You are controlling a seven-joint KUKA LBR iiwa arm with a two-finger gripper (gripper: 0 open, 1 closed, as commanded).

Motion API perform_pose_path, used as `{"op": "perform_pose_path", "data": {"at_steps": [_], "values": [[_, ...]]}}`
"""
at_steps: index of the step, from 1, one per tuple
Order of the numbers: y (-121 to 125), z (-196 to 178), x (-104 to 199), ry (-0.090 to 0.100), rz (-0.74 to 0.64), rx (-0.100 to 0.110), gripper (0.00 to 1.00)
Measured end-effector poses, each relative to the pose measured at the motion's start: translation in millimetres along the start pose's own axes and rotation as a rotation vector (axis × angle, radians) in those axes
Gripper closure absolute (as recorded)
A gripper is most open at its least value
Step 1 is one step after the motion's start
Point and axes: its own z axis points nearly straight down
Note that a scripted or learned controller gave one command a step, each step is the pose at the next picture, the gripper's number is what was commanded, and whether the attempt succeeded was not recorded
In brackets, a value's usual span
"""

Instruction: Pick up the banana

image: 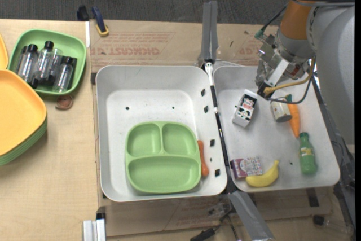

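The banana (264,176) lies in the right bin (225,87), at its near edge and a little left of the middle, curved like a shallow smile with its tip turned up to the right; just beside it on the left, touching or nearly so, sits a small pink-and-white packet (246,166); to the right, near the bin's right wall, a green bottle (307,153) lies on its side, and beyond that an orange carrot (294,118) points toward the far side, with a small grey-white object (279,110) against its left flank (what it is cannot be made out); further left, about mid-bin, a little white carton with a black-and-white cow print (245,109) rests tilted. The gripper (265,89) hangs over the far part of the right bin, well apart from the banana, between the carton and the carrot; whether it is spread or closed cannot be told from this angle, and nothing is seen held in it; above it the arm's orange band (304,8) and grey body rise toward the right. The left bin (113,87) holds a green divided plate (163,156) with a second small carrot (201,157) lying along its right rim; on the worktop (51,195) to the left are stacked yellow plates (20,118) and a green tray of small bottles (48,62).
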Motion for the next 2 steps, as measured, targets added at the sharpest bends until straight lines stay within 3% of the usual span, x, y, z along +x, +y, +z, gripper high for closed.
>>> {"op": "perform_pose_path", "data": {"at_steps": [1,2], "values": [[28.9,58.8,-95.6,0.007,0.436,0.004,1.00],[25.8,57.3,-85.7,0.019,0.428,0.012,0.00]]}}
